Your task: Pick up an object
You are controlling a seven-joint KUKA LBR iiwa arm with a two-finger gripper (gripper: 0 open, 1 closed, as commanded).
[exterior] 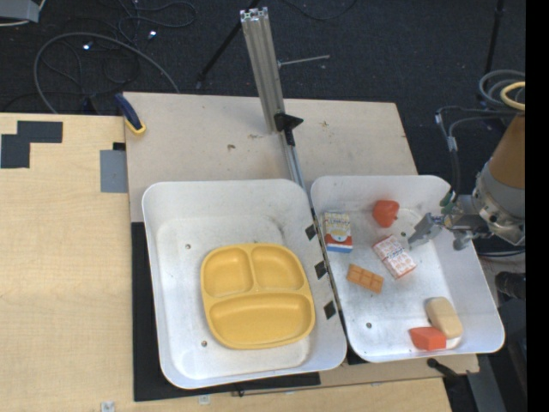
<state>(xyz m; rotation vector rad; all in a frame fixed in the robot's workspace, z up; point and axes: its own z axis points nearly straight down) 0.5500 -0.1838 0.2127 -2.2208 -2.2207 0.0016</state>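
A: Left bin (171,221) contents?
B: One yellow divided tray (256,296), three compartments, lying flat near the bin's middle.

A: Right bin (473,286)?
B: Six items. Small carton with a red and blue label (337,233) at the left wall. Red rounded piece (386,212) toward the far side. Red-and-white packet (395,257) near the centre, tilted. Orange block (365,278) just beside it on the left. Tan oblong piece (444,317) and red block (427,339) touching each other at the near right corner.

A: Hand?
B: Hand (422,232) sits over the right part of the right bin, reaching in from the right, its tip just beside the packet's upper right corner. Nothing visible between the fingers. Open or closed: cannot tell, detail too small.

A: Arm?
B: Grey wrist with the orange band (515,153) at the frame's right edge.

A: Surface?
B: Pale board (214,136) behind the bins carries an upright aluminium post (262,67); a blue and yellow tool (130,115) lies at its left corner
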